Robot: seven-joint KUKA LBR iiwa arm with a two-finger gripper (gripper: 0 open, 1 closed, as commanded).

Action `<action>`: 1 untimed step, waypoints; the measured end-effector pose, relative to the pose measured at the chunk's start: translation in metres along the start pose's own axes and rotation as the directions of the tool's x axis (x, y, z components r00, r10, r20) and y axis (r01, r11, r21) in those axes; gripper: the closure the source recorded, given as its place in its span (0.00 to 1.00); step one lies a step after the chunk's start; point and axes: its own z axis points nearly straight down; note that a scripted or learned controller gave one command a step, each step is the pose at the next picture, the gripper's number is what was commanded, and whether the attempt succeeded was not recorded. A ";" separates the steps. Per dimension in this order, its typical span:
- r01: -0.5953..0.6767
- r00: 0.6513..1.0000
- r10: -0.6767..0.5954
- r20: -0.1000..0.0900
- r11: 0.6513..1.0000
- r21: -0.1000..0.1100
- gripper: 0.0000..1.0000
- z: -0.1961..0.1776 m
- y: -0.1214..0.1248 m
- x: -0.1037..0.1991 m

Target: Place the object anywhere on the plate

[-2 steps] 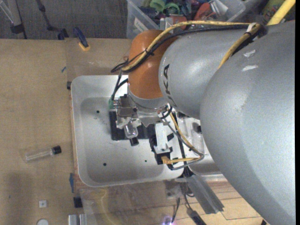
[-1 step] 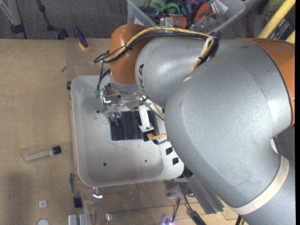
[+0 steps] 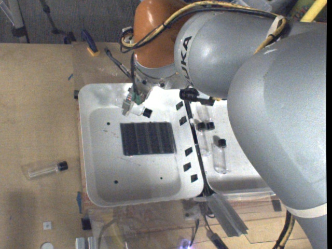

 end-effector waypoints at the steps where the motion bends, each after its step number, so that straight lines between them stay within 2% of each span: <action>1: -0.055 0.998 0.055 -0.002 0.998 0.001 1.00 0.066 0.010 0.024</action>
